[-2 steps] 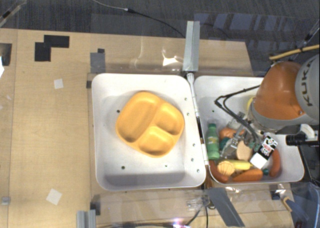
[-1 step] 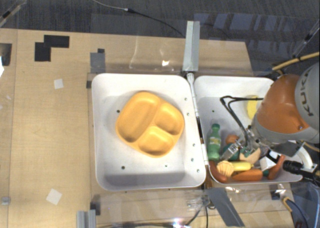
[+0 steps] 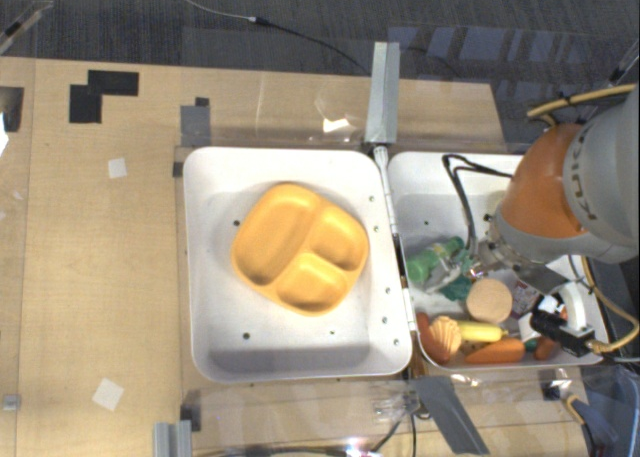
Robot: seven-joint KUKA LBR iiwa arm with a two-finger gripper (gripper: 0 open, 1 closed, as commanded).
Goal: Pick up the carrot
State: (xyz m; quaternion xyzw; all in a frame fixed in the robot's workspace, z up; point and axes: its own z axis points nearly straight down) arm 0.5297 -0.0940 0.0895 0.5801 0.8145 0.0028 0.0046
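the gripper hangs low in the right bin over green toys; whether its fingers are spread or closed cannot be told. the carrot lies below them, near the front wall.

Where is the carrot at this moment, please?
The carrot lies in the right bin, along its near edge, just below a yellow banana-like piece and a round beige disc.

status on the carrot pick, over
Tool low over right bin, fingers unclear. Carrot lying at bin's near edge, not held. Banana and round tan piece crowd it.
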